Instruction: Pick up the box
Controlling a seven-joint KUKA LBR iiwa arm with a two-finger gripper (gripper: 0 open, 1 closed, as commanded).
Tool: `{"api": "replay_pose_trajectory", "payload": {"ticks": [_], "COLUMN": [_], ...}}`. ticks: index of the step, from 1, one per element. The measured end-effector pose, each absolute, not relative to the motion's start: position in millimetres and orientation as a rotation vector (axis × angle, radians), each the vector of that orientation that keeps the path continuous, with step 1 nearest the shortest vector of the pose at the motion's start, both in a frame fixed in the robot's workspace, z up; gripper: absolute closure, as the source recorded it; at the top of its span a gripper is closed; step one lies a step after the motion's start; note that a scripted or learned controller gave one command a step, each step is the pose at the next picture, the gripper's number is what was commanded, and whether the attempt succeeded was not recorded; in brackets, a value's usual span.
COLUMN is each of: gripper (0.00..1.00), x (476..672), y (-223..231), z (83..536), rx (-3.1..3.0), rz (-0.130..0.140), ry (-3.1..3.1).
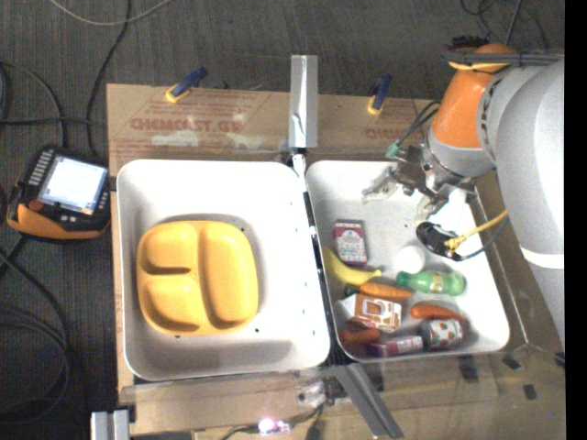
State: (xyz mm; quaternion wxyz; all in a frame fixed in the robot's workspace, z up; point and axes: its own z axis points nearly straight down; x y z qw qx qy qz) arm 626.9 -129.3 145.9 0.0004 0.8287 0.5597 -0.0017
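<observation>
- The box (350, 242), a small red carton, lies flat in the right bin (495, 333), near its left wall, apart from the clutter.
- It looks light and stiff; pinching across its short sides should suit.
- A banana (347, 269) lies just beside its near edge.
- The gripper (402, 181) hovers at the bin's far end, empty; whether clenched or released, I cannot tell.

I work in a robotics lab. My bench (183, 117) is a clamped board on grey carpet, cables (83, 7) trail loose, and a teach pendant (62, 192) lies beside it.
</observation>
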Motion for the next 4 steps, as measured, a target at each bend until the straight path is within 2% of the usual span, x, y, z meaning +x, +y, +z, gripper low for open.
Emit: {"api": "replay_pose_trajectory", "payload": {"ticks": [1, 2, 3, 4], "gripper": [0.0, 0.0, 0.0, 0.0], "x": [590.3, 635.3, 620.9, 654.2], "y": [-109.1, -152.7, -108.0, -116.9], "z": [95.4, 234.2, 119.2, 89.4], "rx": [2.711, 2.937, 2.979, 2.965], "rz": [0.029, -0.007, -0.01, -0.033], "ry": [1.554, 1.11, 1.002, 1.068]}}
